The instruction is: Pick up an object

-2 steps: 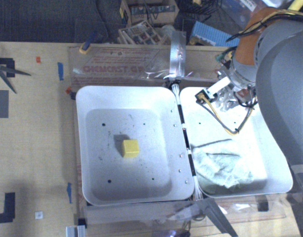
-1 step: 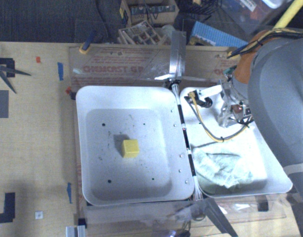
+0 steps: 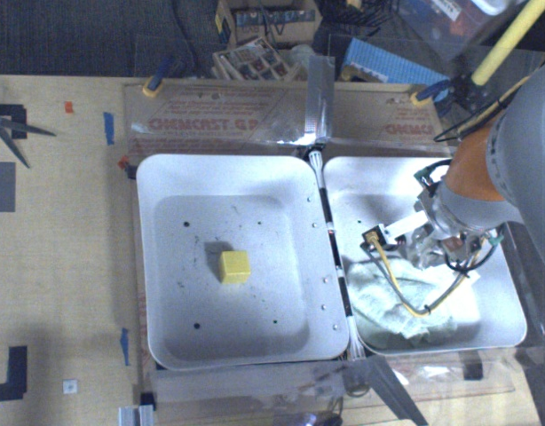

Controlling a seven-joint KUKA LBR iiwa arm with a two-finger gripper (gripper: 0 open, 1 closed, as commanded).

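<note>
A small yellow block (image 3: 235, 266) lies near the middle of the left bin (image 3: 166, 185). My gripper (image 3: 407, 254) hangs low in the right bin (image 3: 361, 180), just above a crumpled pale cloth or bag (image 3: 388, 302) that lies in the bin's near part. A yellow cable (image 3: 398, 293) loops from the wrist across that cloth. The arm's grey body and orange band (image 3: 463, 171) come in from the right. The fingertips are lost in the clutter of the wrist and cable.
A cardboard wall (image 3: 228, 118) stands behind both bins, held by clamps. The ridge between the bins (image 3: 330, 247) runs just left of the gripper. Wooden bench top (image 3: 59, 238) spreads to the left.
</note>
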